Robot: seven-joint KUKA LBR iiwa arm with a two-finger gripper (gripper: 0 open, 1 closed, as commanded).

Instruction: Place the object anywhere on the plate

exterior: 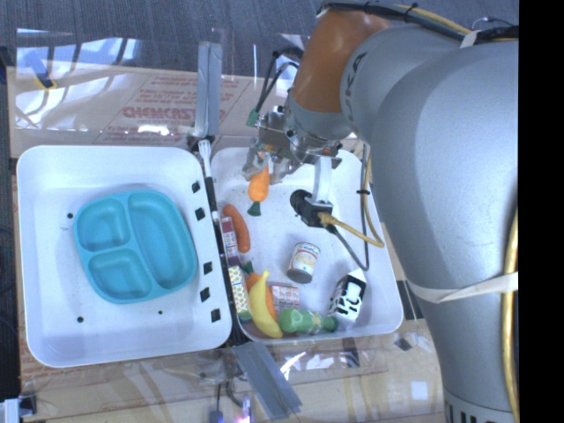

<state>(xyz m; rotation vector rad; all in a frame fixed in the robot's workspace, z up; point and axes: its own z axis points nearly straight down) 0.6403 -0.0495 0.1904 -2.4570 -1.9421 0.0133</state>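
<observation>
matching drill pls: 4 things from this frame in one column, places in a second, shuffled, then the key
Things:
1. blue plate
2. toy carrot
3. banana
4. small can

Places:
A. near the front edge of the right bin
B. middle of the right bin, lying tilted
C. in the left bin
D. back of the right bin, at the hand

Pairs: 1-C, 2-D, 3-A, 4-B
</observation>
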